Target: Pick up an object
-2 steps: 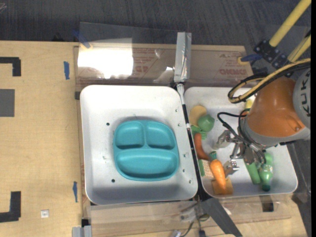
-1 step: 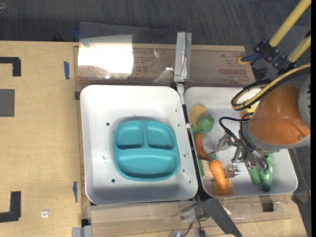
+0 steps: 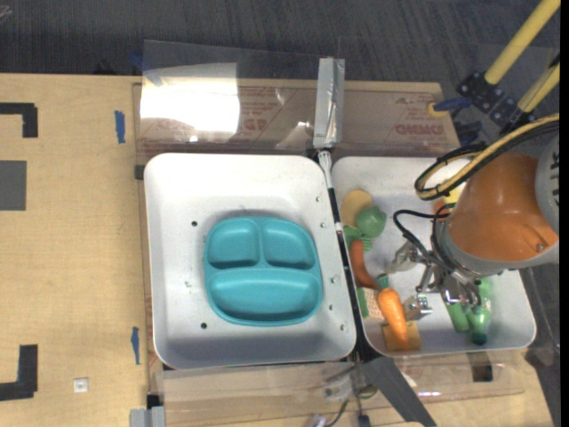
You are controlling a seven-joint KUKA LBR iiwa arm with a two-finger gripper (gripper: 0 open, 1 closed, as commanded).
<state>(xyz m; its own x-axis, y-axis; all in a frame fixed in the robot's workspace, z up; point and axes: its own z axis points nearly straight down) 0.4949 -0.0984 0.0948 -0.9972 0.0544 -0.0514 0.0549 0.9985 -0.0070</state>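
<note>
At the far left we see the tan wooden bench top [image 3: 62, 238] with black corner marks and strips of blue tape along its edge. Next comes the left shallow white bin [image 3: 169, 185], and lying flat in its middle is a teal plastic divided plate [image 3: 262, 268] with two small compartments on the far side and one long compartment on the near side. Beyond the two bins stands a clear plastic sheet over brown cardboard [image 3: 267, 114], with a grey taped strip rising at the line where the bins meet. The right shallow white bin [image 3: 511, 327] holds a cluster of toy food along its left wall: a pale yellow rounded piece [image 3: 356, 201] at the far end, a green leafy piece [image 3: 368, 221] just near of it, a slim orange-red carrot-like piece [image 3: 359, 261] further towards us, and a fatter orange carrot with a green top [image 3: 394, 315] lying at the near edge. To the right of that carrot a green pod-shaped toy vegetable [image 3: 471, 316] lies near the bin's near-right corner. The metal two-finger gripper [image 3: 434, 283] hangs low over the bin between the orange carrot and the green pod, under the arm's orange band [image 3: 507, 212]; we cannot tell how it is set, and we see nothing clearly held in it.
</note>
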